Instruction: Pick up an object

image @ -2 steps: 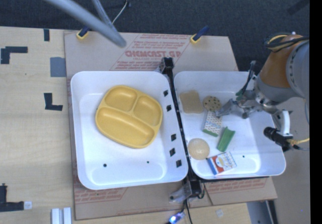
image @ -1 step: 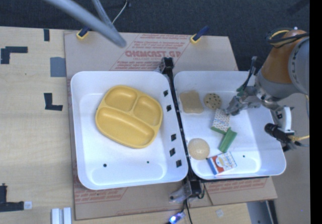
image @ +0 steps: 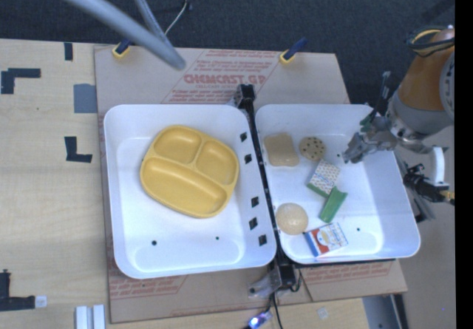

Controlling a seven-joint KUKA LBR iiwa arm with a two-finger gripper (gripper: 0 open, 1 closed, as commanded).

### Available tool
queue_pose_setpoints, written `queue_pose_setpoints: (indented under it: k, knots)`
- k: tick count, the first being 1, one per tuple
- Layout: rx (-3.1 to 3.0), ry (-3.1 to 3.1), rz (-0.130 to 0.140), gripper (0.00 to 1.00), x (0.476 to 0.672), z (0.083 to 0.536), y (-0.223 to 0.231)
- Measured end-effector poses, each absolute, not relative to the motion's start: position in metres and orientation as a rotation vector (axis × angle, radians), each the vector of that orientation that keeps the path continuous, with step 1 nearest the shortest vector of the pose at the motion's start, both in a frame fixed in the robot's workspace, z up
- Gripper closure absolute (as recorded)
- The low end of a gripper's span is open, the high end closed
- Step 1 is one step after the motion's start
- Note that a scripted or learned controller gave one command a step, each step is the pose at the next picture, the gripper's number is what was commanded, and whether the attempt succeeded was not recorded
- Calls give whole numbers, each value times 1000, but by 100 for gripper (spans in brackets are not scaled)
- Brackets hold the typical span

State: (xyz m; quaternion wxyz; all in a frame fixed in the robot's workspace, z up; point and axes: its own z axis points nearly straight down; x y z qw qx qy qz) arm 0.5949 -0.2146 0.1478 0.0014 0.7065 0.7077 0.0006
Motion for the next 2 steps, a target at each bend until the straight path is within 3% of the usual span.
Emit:
queue_pose_setpoints:
  k: [2]
  knots:
    - [2217,2222,2,100,602,262,-210]
